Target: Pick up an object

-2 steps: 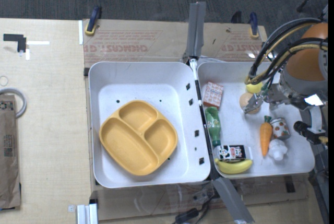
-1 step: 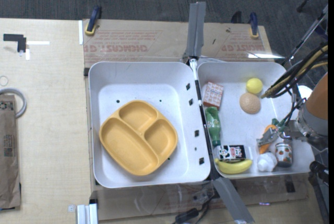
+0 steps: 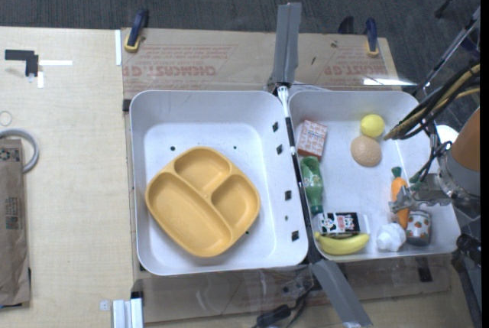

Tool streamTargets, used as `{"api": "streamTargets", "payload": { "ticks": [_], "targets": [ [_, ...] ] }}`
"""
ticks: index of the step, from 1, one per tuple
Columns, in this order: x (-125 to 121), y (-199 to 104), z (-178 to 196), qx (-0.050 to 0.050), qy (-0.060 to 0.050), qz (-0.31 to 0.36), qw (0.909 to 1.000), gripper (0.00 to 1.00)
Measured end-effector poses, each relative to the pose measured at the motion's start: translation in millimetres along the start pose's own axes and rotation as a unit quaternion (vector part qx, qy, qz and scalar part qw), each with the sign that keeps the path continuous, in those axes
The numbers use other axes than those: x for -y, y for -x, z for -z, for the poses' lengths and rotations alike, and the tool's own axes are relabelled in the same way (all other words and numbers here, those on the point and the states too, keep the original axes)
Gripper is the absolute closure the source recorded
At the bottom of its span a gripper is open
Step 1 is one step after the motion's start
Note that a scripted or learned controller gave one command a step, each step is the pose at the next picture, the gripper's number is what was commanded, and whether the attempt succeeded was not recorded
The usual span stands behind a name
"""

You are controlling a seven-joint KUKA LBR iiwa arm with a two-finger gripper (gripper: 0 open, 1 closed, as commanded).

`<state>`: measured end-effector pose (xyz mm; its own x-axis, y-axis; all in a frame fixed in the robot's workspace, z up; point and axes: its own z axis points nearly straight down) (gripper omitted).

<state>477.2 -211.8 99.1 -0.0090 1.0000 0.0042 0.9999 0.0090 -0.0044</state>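
**Me:** Carrot is my best guess for the pick. It sits in the right bin, near that bin's far right wall, and my gripper hangs right over its lower end.

**Partner:** Which way does it lie?

**Me:** Its long axis runs from the green top, toward the back of the bin, down to the orange tip toward the front, so it points almost straight at my tool. I come in from the bin's right side, so the reach is short.

**Partner:** Are you gripping anything?

**Me:** I cannot tell. The tool's end is a tangle of metal and cable against the clutter.

**Partner:** What crowds it?

**Me:** A small patterned can lies just beside the carrot's tip, toward the bin's front, and a white crumpled lump is next to that. A banana and a little carton lie along the bin's front wall. Toward the back are a tan ball and a yellow ball, well apart from the carrot. I judge the can to be the likeliest thing to get nudged or grabbed by mistake.
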Motion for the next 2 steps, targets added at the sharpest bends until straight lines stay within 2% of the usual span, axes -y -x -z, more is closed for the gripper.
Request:
{"api": "streamTargets", "payload": {
  "ticks": [1,2],
  "targets": [
    [-18,-20,130,0.003,0.002,0.139,0.9903,1.00],
    [-47,-72,148,0.003,0.002,0.284,0.9588,1.00]
  ]
}}
